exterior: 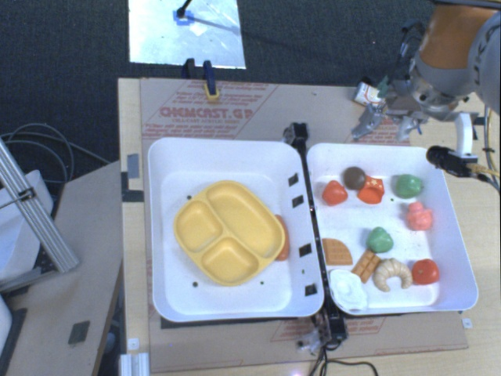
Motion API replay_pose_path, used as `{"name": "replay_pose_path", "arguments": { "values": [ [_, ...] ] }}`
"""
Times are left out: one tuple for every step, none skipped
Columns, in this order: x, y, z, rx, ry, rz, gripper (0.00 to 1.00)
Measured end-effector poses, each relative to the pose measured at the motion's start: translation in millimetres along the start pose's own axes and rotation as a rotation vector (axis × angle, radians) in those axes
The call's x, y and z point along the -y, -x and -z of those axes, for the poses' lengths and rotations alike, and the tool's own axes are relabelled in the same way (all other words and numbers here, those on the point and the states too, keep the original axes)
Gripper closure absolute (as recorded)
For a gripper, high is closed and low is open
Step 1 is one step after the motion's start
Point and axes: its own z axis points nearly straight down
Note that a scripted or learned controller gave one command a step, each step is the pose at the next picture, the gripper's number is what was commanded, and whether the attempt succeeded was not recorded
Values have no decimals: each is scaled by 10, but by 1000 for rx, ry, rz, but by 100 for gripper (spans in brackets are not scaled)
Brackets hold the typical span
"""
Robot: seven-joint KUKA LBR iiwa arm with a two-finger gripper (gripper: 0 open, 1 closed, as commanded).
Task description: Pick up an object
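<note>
Camera view, 1 frame: 2 shallow white bins side by side on a bench sheeted in printed cardboard. Left bin [168, 210]: 1 yellow 3-compartment plate [227, 231], lying slightly askew near the middle; 1 orange-red item [282, 238] tucked under its right edge, mostly hidden. Right bin [454, 233]: toy food, loose and mostly apart. Far row: red-orange piece [334, 193], brown round piece [354, 177], orange-red block [371, 189] touching the brown one, green round piece [408, 185]. Middle: pink lumpy piece [419, 216] near the right wall, green piece [380, 239]. Near row: tan flat slice [337, 251], white soft piece [348, 288] in the near left corner, waffle-brown stick [365, 265], croissant [392, 273] just beside it, red tomato [425, 271]. Arm: grey with orange band, entering at upper right; gripper [389, 122] outside the bins, above the cardboard beyond the right bin's far rim, its 2 fingers spread apart with nothing between them. Beyond the bench: shiny square sheet [186, 20] on dark carpet
</note>
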Motion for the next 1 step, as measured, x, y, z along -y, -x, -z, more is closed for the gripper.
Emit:
{"name": "replay_pose_path", "arguments": {
  "values": [
    [-3, 5, 20, 1, 2, 0, 0]
  ]
}}
